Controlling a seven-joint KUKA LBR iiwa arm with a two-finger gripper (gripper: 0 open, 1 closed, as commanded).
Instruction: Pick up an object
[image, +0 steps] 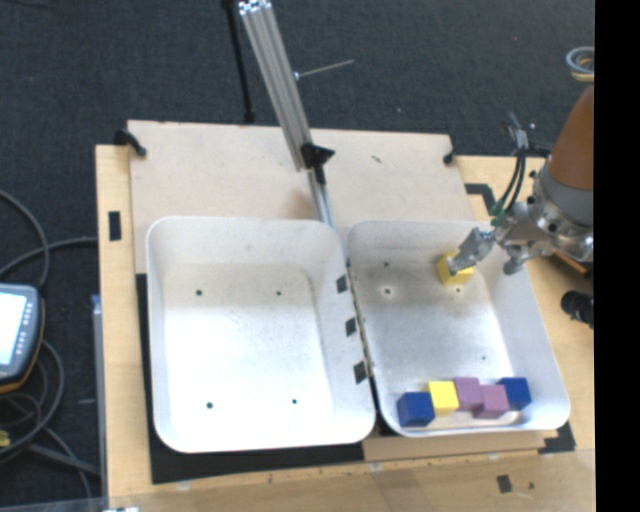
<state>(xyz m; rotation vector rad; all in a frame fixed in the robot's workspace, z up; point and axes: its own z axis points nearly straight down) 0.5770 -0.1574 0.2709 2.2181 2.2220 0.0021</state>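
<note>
Yellow block (453, 269) sits in upper part of right bin (520, 330), w/ gripper (466, 255) directly on it; fingers appear clenched on the block, which shows at their tips, its lower edge hanging past them. Whether block is lifted off bin floor or resting on it: cannot tell from this angle. Arm (560, 190) enters from right, grey wrist w/ orange-brown band above, cables looped beside it. Rest of right bin: row of blocks along near wall, i.e. blue block (415, 408), small yellow block (443, 396), two purple blocks (481, 396), second blue block (514, 391), all touching or just beside one another, well apart from gripper. Left bin (170, 250) adj. to right bin, walls touching at centre; white floor speckled w/ dark marks. Both bins on tan wooden bench (230, 170). Slanted aluminium post (283, 90) rises from bench behind the bins. Surrounding floor is dark carpet (80, 70); black cables and handheld pendant w/ screen (15, 335) at far left.
</note>
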